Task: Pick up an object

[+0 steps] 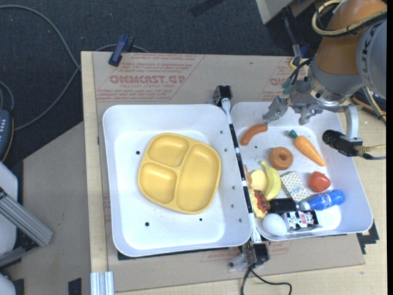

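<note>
My gripper (290, 114) hovers over the far end of the right bin (359, 192), its two grey fingers (274, 110) spread open with nothing between them. Just below it lie an orange sausage (253, 133) and a carrot (307, 150). Further toward the front are a brown doughnut (282, 158), a banana (271, 183), a red tomato-like piece (319, 181), a blue bottle (325, 199), a white egg (274, 224) and a small black and white box (301, 219).
The left bin (123, 134) holds a yellow divided plate (179, 172). A ridge (236, 155) separates the two bins. A black cable end (339, 142) hangs over the right bin's far right side. A blue clip (120, 50) lies on the board at the back left.
</note>
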Motion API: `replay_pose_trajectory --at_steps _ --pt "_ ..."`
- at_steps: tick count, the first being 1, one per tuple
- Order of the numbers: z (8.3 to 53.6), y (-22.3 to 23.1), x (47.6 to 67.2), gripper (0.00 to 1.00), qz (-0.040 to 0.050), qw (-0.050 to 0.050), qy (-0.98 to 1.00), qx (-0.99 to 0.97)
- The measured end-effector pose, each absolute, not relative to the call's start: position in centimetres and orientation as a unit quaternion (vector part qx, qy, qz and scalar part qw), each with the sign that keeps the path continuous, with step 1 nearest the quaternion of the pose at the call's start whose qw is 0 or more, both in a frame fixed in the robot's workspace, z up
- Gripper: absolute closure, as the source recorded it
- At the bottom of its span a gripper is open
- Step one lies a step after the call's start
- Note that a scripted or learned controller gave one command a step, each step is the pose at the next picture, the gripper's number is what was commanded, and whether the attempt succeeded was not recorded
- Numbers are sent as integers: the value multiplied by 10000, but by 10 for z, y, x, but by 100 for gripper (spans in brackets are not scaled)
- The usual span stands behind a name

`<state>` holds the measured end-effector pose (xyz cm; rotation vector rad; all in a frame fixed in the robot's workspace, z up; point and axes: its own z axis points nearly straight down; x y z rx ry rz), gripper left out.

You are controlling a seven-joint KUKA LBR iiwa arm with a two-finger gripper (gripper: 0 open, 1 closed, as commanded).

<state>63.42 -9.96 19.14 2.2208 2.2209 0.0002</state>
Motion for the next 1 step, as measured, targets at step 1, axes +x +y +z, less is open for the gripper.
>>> replay_pose_trajectory --at_steps 1 --pt "106 -123 592 0 -5 -6 7068 7075"
